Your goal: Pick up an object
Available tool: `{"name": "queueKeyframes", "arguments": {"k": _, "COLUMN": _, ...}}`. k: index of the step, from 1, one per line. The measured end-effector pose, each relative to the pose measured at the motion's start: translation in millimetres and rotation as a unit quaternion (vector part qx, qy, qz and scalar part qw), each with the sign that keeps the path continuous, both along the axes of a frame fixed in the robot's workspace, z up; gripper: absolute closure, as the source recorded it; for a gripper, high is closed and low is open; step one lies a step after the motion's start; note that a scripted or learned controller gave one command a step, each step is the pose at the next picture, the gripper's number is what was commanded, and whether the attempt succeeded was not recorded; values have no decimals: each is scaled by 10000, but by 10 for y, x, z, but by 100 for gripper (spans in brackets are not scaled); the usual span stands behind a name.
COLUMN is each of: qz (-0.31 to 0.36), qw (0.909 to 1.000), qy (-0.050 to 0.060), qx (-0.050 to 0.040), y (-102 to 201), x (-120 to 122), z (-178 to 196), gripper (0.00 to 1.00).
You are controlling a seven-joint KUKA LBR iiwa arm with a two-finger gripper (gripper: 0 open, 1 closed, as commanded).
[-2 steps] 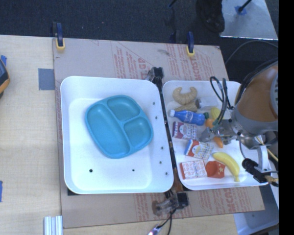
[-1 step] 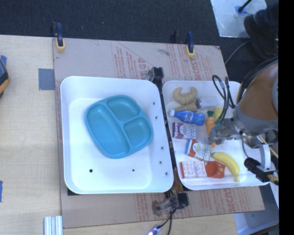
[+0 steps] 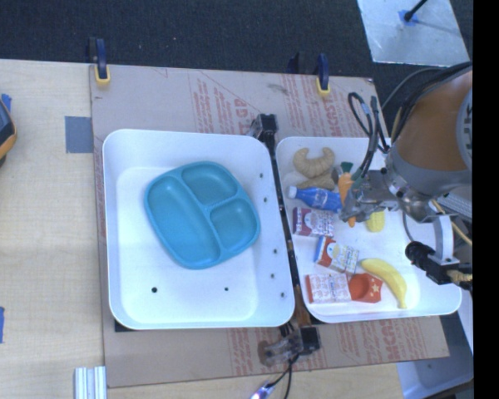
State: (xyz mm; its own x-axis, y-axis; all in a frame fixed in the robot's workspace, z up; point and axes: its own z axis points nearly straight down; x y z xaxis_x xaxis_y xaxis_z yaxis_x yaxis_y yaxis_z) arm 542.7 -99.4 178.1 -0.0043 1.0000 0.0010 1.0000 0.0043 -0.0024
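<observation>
A: Where's the gripper (image 3: 359, 208)?
B: Low in the right bin (image 3: 449, 310), among a blue bottle (image 3: 316, 196), packets (image 3: 338, 258), banana (image 3: 386, 279).
A: The left bin (image 3: 116, 223)?
B: A blue divided plate (image 3: 202, 213).

arm (image 3: 428, 131): seen reaching in from the right, bent low | orange band: seen above the wrist | gripper (image 3: 359, 202): pointed down, held low

Materials, surface finish
Blue plate (image 3: 202, 214): smooth, glossy plastic. Bins (image 3: 125, 223): smooth white plastic. Bench (image 3: 33, 248): pale matt wood. Sheet (image 3: 224, 98) beneath the bins: matt brown cardboard.
</observation>
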Motion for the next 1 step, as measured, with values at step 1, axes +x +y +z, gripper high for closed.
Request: {"name": "queueKeyframes", "arguments": {"k": 1, "qz": 5, "qw": 10000, "qy": 0, "qx": 3, "y": 901, "x": 650, "z": 599, "gripper": 100}}
